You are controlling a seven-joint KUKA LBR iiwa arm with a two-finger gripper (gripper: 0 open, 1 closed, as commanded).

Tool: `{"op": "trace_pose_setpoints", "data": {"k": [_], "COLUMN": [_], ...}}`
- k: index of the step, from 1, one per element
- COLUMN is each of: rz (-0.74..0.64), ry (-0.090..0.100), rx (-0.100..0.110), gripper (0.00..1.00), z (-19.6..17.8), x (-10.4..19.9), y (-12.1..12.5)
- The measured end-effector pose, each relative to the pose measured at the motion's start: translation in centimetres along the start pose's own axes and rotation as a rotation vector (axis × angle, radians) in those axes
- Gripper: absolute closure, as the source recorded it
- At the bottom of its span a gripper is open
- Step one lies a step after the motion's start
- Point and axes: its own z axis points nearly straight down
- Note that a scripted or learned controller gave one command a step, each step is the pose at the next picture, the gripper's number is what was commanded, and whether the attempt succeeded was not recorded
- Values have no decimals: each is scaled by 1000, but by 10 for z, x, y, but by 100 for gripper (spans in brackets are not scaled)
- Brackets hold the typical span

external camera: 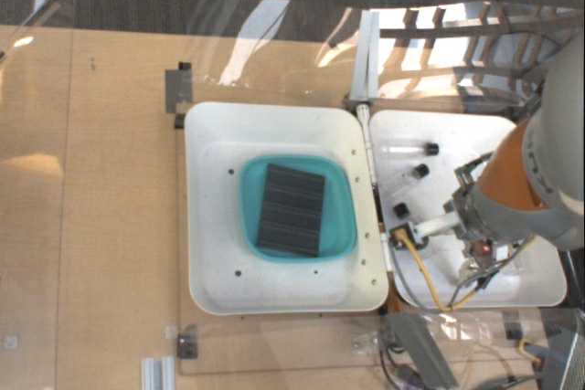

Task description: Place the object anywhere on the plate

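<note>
While the arm (539, 169) hangs over the right bin (548, 288), the object (292, 210) sits on the plate (251, 187) in the left bin (206, 196). Object: a flat dark grey, near-black rectangular slab, ribbed with fine parallel lines running across its width. It lies flat, long side running from the bin's far edge toward its near edge, slightly skewed. All four corners stay inside the plate's rim; it covers most of the plate's middle.

Plate: teal, squarish with rounded corners, sitting about mid-bin, apart from every bin wall.

Arm enters from the right, grey upper body with the orange band (507, 183) above the wrist. Gripper (480, 242) is over the middle of the right bin, toward its near edge, well apart from the object. Wrist blocks the view, so cannot tell whether the jaws are spread or closed. Nothing visible between them.

A white stub (430, 226) juts from the wrist toward the bin divider, and a yellow cable (425, 274) loops below it toward the bin's near edge. Small dark bits (420, 170) lie near the right bin's far-left corner. Both bins rest on the wooden bench (91, 196).
</note>
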Motion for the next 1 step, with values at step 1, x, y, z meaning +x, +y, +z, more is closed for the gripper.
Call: {"op": "trace_pose_setpoints", "data": {"k": [1], "rz": [44], "ry": [-3], "rx": [-5], "gripper": [0], "z": [1], "x": [-19], "y": [70]}}
